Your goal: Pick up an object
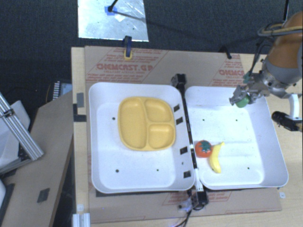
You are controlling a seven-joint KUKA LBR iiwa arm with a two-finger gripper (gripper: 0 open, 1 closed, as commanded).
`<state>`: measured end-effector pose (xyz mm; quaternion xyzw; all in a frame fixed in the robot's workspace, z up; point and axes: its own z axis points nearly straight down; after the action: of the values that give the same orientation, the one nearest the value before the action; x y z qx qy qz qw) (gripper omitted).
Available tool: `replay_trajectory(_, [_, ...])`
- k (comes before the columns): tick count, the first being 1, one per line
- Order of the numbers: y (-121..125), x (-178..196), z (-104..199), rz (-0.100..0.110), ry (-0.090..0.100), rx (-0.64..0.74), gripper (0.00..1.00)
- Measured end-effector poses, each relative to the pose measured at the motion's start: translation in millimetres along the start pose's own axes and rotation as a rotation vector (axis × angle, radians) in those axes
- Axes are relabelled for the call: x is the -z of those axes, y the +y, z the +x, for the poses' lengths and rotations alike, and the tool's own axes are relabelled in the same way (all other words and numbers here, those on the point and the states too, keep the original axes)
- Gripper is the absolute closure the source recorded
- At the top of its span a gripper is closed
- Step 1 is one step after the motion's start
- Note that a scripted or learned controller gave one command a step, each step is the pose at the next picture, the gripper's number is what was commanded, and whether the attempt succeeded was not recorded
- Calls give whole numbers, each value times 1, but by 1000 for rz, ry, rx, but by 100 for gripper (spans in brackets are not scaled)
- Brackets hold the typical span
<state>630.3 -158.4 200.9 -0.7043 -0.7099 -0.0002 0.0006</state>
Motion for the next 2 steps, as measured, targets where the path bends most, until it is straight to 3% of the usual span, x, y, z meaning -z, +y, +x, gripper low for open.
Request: replay_trajectory(2, [-42,26,97,-1,1,2,100])
